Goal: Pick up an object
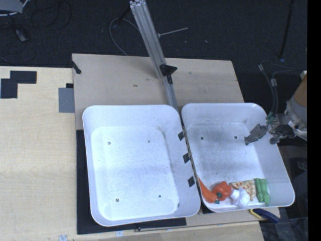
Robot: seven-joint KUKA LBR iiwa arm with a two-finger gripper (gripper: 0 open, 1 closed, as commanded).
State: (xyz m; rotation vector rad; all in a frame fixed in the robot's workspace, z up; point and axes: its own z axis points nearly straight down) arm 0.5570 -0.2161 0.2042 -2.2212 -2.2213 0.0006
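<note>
Tool [261, 133] sits at the right rim of the right bin [225, 112], its dark fingers reaching in over the edge; from this slant I cannot tell whether they are open or closed, and nothing shows between them. The arm [301, 109] behind it is cut off at the frame's right side.

The things to pick lie well apart from the tool, heaped in the near corner of that bin: an orange piece [206, 192], a red one [223, 189], a white lump [241, 198], a tan item [246, 186] and a green one [261, 190], all touching or nearly so. The left bin [100, 117] lies beside it on the table [40, 134].

To do this well, I judge the tool should travel toward the near corner and come down on an outlying piece, such as the green one, keeping clear of the bin wall.

The heap is small and blurred; which pieces overlap is hard to tell.
</note>
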